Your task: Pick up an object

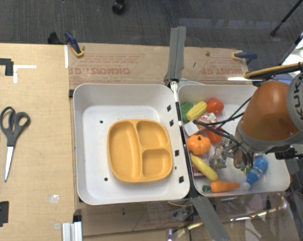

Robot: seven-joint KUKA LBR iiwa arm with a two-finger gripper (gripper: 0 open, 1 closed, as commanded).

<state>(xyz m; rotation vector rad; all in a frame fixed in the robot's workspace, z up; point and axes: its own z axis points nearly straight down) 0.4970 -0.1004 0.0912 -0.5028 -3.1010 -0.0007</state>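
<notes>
The right bin (272, 187) holds several toy foods: a corn cob (196, 110), a red tomato (215, 106), an orange pumpkin (198, 144), a yellow banana (204, 167), a carrot (223, 186) and a blue bottle (256, 170). My gripper (226, 156) hangs low in this bin, just right of the banana and pumpkin and left of the bottle. Its metal fingers point down among the toys. Nothing shows between them from this angle. The arm's orange band (270, 112) covers the bin's right half.
The left bin (86, 134) carries a yellow divided plate (140, 150). A grey bar (175, 54) runs back from between the bins. Scissors (12, 134) lie on the bench at far left. Clamps sit at the cardboard's back corners.
</notes>
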